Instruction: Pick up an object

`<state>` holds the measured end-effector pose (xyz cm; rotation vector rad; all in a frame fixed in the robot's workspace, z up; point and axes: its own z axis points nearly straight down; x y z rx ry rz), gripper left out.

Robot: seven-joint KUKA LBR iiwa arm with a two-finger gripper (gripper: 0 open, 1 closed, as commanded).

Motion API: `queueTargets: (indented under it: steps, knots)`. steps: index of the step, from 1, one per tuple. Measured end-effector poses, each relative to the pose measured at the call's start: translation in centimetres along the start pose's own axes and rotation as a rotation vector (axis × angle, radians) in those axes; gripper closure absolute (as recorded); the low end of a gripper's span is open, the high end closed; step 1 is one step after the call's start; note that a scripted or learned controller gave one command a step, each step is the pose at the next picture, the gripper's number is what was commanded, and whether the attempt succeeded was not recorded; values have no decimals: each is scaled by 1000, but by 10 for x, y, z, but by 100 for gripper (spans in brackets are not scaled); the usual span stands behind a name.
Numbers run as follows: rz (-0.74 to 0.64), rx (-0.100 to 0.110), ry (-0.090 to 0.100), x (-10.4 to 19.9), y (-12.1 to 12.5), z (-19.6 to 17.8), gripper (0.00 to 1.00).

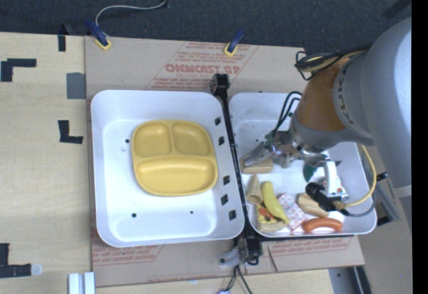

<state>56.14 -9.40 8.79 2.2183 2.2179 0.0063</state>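
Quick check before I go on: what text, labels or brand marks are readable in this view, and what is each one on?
"CHEMCAST GP": red print on the brown sheet under the two bins, behind the left bin.
Smaller red lines around that print: too blurred to read.
Red-and-white wrapper in the right bin: markings too small to read.
Yellow tray: no text visible.

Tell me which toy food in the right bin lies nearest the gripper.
The tan wedge-shaped toy piece by the divider, just left of the gripper. The yellow toy banana and red-orange toy sausage lie lower, toward the bin's front edge.
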Motion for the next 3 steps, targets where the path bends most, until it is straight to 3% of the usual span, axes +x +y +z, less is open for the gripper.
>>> queueTargets:
  steps: [1,2,3]
  knots:
    - [-1,0,1,1,0,-10,100]
    - [-2,5,0,46,-32,-129,100]
    - [-1,7,0,19,-56,-159,100]
